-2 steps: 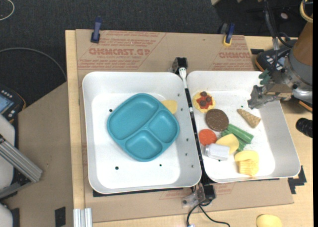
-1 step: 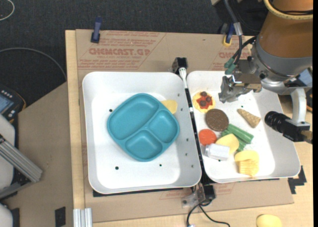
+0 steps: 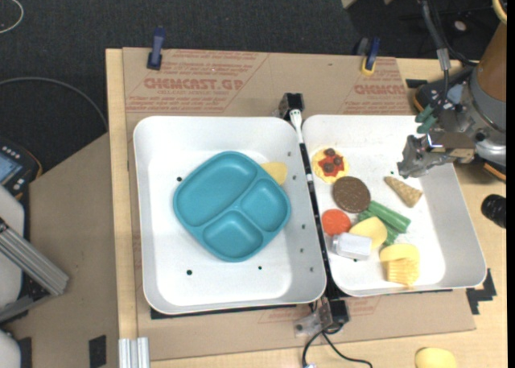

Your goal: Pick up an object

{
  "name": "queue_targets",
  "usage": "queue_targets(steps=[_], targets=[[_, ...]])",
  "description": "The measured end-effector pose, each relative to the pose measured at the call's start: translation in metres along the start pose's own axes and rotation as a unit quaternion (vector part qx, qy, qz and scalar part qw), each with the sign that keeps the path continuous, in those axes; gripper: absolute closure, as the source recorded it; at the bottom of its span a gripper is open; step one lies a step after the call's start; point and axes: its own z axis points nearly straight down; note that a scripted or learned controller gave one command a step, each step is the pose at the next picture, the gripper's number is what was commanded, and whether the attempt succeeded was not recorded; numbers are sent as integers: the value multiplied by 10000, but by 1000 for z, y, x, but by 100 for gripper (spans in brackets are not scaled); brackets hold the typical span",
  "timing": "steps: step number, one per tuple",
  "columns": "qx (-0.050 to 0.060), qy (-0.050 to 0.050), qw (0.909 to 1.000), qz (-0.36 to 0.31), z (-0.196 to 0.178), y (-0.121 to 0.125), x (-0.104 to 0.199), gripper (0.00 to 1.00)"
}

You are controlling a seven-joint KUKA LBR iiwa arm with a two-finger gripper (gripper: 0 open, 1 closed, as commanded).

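Dark carpet is surrounding a pale wooden tabletop (image 3: 129,197) that is carrying two shallow white bins side by side. Toward the tabletop's left edge, the left bin (image 3: 161,270) is holding a teal divided plate (image 3: 232,205), with a small yellow piece (image 3: 274,171) peeking out at the plate's far right rim. Toward the right edge, the right bin (image 3: 459,254) is holding a cluster of toy foods: a small pizza round (image 3: 330,163) is lying nearest the far edge, a brown cookie (image 3: 352,194) is sitting just in front of it, and a tan wedge (image 3: 403,190) is lying to the cookie's right. Closer to the near edge, a red tomato (image 3: 335,220), a green bean pod (image 3: 385,218), a yellow piece (image 3: 370,230), a white and grey block (image 3: 352,246) and a ridged yellow slice (image 3: 401,264) are crowding together, several of them touching. Reaching in over the right edge, the pincer (image 3: 412,165) is hanging above the right bin just beyond the tan wedge; whether it is wide or narrow cannot be told, and nothing is showing between its tips.
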Motion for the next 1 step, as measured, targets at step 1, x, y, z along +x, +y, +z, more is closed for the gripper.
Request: queue_targets(steps=[1], targets=[[0, 16, 10000, -72, -5, 20, 73, 100]])
